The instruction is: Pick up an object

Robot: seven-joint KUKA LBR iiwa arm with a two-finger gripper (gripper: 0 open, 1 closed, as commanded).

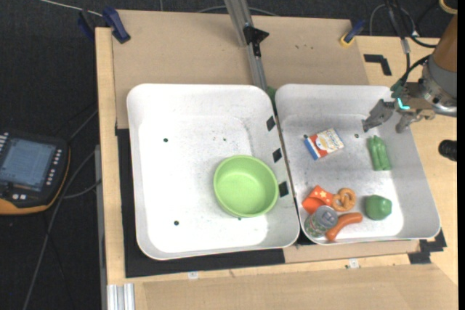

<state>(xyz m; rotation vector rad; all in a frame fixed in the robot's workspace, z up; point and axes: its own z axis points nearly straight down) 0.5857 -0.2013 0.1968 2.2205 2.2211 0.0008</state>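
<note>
Arm: it comes in from your right and hangs over the top right corner of the right bin (407,229), a spot that leaves every item below it in plain sight.
End effector: the end effector (389,117) has its two fingers spread wide with nothing between them, so you have no grasp yet.
Nearest target: the green bottle (378,153) lies flat just below the fingers, apart from its neighbours, and looks to you like the easy pick.
Other candidates: a small snack box (324,142) sits mid-bin; a pretzel (345,197), a red sausage (343,224) and a green pepper (377,207) crowd the near edge, harder to separate.
Left bin: the left bin (167,112) holds a green bowl (245,186), well away from the arm.
</note>
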